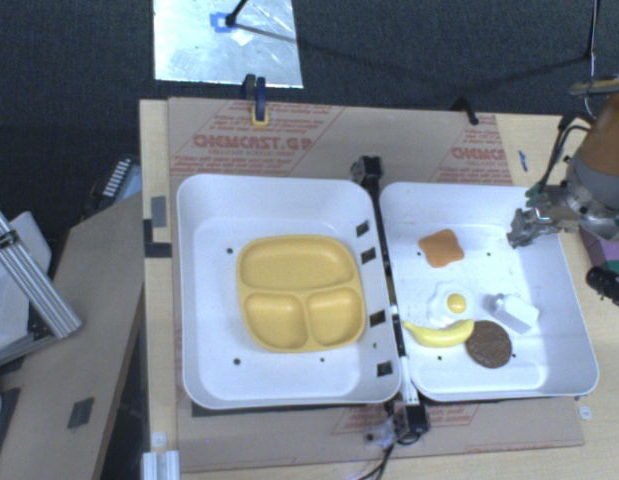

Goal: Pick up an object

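The right bin (559,268) holds an orange toast-like piece (441,248), a fried egg (452,302), a yellow banana (440,333), a round brown cookie (488,346) and a small white block (513,310). My gripper (526,228) hangs at the upper right corner of this bin, well to the right of the orange piece and above the white block. Nothing shows between its fingers. The arm's grey wrist with the orange band (601,158) reaches in from the right edge.
A yellow three-compartment plate (298,290) lies in the middle of the left bin (204,268). Black clips (369,256) run along the seam between the bins. A yellow-and-blue clamp (258,101) sits at the bench's back edge, near a shiny sheet (227,28).
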Motion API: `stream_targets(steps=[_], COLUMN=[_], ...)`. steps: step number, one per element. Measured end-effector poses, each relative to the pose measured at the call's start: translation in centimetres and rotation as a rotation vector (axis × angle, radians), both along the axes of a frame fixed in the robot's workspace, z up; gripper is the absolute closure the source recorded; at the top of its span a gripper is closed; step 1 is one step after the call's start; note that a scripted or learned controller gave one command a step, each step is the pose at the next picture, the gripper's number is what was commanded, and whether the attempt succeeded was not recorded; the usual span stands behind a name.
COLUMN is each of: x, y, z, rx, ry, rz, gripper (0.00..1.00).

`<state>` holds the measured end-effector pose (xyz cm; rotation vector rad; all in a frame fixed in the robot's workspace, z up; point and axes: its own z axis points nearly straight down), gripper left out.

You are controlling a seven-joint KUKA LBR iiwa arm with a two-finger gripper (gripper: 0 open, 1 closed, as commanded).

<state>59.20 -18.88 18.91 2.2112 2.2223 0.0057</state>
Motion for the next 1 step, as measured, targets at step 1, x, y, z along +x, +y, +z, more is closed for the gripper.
stream_targets(steps=[1], x=[0.12], y=[-0.02], z=[1.93], rx=[0.001], ry=[0.003], rz=[0.000], gripper=[1.00])
